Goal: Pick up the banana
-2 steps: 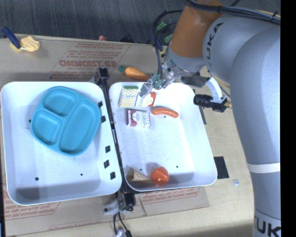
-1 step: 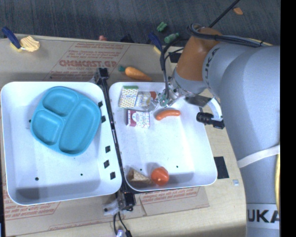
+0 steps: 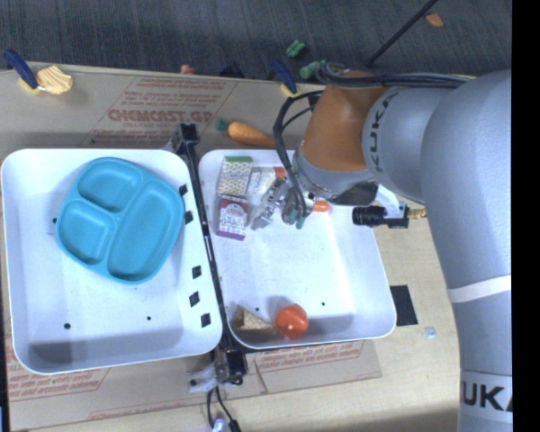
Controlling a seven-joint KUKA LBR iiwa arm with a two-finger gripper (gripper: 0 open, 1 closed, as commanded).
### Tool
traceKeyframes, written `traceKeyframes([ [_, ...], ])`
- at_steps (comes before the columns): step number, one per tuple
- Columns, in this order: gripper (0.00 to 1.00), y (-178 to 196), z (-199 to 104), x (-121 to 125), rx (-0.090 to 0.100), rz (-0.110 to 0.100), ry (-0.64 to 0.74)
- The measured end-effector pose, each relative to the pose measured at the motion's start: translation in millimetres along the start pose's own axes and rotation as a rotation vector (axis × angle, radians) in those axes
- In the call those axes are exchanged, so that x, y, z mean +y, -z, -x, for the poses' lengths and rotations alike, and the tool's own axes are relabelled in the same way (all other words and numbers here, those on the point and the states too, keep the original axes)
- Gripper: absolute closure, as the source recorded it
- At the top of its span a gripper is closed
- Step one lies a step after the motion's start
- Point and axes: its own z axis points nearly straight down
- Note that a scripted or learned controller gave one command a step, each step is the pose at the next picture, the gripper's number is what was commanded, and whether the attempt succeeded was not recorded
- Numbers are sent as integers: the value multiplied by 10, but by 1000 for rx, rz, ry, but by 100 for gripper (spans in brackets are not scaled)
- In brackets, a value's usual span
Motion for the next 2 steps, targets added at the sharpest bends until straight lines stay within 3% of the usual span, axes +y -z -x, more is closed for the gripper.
traceKeyframes([
  [1,100,-2,-251,201,0,0,146],
  [2,100,103,-246,206,0,-1,148],
])
